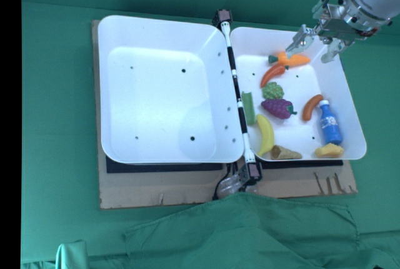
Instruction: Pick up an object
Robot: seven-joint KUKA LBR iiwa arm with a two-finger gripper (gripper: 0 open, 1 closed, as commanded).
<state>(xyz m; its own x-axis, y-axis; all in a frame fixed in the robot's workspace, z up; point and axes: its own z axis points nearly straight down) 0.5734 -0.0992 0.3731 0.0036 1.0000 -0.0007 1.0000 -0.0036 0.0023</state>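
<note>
Your gripper (315, 44) hung over the far edge of the right bin (350, 99) w/ fingers spread apart & nothing between them; the carrot (292, 60) lay just below & beside the left finger, so that looked like the likeliest target, tho the task named no specific obj. Main risk as you'd have judged it: the carrot sat close to the bin's far wall & its tip nearly touched the red chili pepper (272, 74), so a descent slightly off could've put a finger on the rim or on the pepper & nudged both w/o closing on either. The carrot's tapered, slick-looking plastic could also squirt out of a pinch if you took it near the thin end. Crowding was the other worry: the right bin held, besides those two, a green leafy piece (272, 91), purple grapes (277, 107), a sausage (312, 107), a blue bottle (330, 124), a green stick (249, 107) by the near-centre wall, a banana (266, 135), a brown cone (285, 152) & a yellow wedge (329, 150) in the near corner. The left bin (112, 86) showed bare white floor w/ a few dark dots, nothing to pick there, so you had to work the right side
</note>
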